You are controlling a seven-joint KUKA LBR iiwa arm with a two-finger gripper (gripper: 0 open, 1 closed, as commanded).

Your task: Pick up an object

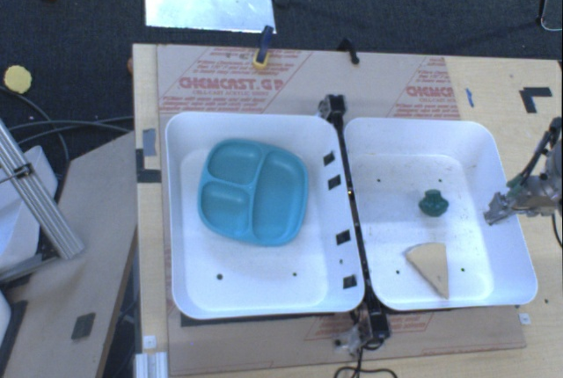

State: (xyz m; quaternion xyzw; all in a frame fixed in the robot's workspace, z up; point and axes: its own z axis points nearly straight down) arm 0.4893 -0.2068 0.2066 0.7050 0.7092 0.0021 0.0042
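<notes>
Small green object [432, 203] and tan wedge [428, 267], right bin [506, 158]

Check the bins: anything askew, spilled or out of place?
Nothing spilled or damaged. The blue divided plate lies flat in the left bin, slightly rotated. The green object and tan wedge sit apart in the right bin. The gripper hovers at that bin's right rim.

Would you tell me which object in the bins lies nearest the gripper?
The small green object in the right bin; the tan wedge sits lower, farther from the gripper.
</notes>
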